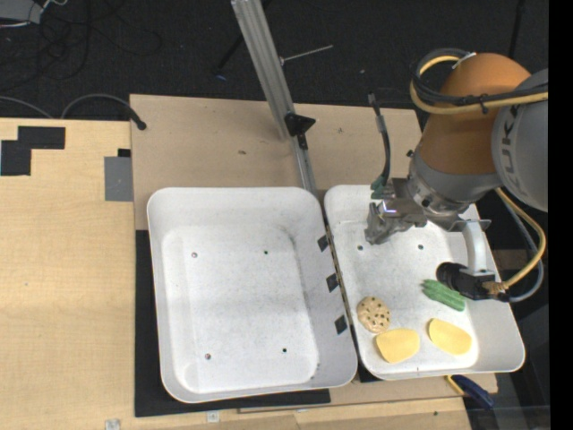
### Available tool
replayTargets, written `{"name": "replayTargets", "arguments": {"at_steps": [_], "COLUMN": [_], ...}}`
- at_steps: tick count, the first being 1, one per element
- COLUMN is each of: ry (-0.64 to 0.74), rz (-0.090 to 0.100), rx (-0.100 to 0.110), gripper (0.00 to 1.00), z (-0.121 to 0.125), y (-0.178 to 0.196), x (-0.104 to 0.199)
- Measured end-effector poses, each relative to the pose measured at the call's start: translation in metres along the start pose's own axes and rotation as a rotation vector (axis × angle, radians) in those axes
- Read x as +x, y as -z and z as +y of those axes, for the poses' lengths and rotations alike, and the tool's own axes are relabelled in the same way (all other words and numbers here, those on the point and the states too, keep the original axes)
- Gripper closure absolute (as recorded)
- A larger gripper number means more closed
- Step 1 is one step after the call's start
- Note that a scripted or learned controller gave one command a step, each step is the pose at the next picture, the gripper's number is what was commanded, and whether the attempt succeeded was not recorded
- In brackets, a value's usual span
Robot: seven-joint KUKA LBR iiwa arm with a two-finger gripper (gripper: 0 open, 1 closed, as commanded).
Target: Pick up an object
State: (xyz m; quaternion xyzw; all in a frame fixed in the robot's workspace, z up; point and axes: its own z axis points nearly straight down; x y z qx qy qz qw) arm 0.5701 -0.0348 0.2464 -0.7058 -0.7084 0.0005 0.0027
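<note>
Here, a round speckled cookie [373,313], two flat yellow pieces [397,345] [449,336] and a green pod-shaped item [444,295] lie at the near end of the right white bin [508,355]. The claw [382,226] hangs over that bin's far end, apart from them; its opening cannot be told. The left white bin [161,240] sits beside it on the surface [63,276].

The grey arm [524,150] reaches in from the right, its orange band [466,115] bulking above the wrist. The gripper [383,224] points down and leftward, low at the arm's end, with cables looping around the wrist.
</note>
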Motion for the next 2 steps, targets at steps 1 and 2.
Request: {"name": "replayTargets", "arguments": {"at_steps": [1, 2], "ry": [0.001, 0.000], "rz": [-0.001, -0.001], "rx": [0.002, 0.003], "gripper": [1.00, 1.00], "z": [0.000, 0.001], "y": [-0.016, -0.026], "x": [0.058, 0.109]}}
